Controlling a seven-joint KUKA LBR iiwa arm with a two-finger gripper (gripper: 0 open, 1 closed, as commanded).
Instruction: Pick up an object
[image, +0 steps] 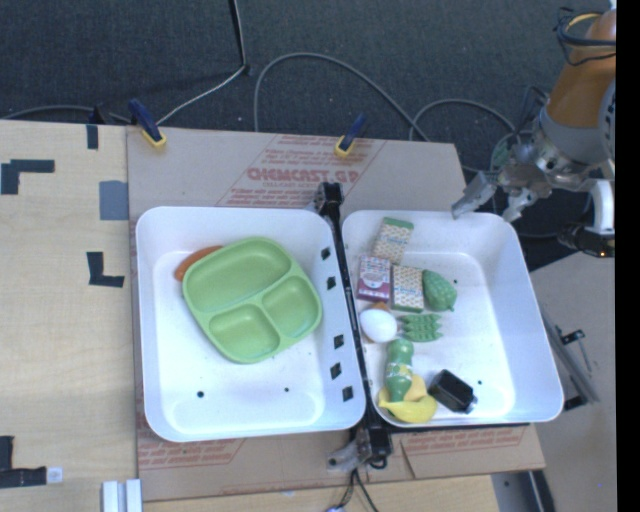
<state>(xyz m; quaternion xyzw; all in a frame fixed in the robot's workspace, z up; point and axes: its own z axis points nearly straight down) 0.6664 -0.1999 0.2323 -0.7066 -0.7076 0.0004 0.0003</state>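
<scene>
No object is picked yet: the candidates all lie in the right bin (520, 300), below and to the left of the pincer (490, 205). Nearest it is a small carton (393, 238); further off lie two more cartons (392, 284), a green lump (439, 291), a white egg (377, 325), a green spiky piece (422, 327), a green bottle (399, 366), a banana (409, 406) and a black block (452, 390). The pincer hangs over the bin's upper right corner, fingers spread and holding nothing. I judge this the approach step. The next move calls for choosing one object, travelling left and down over it, and descending with fingers astride it; the black block, apart from its neighbours, looks easiest. Far left, the other bin (150, 330) holds a green tray (252, 298) over something orange (192, 262).
</scene>
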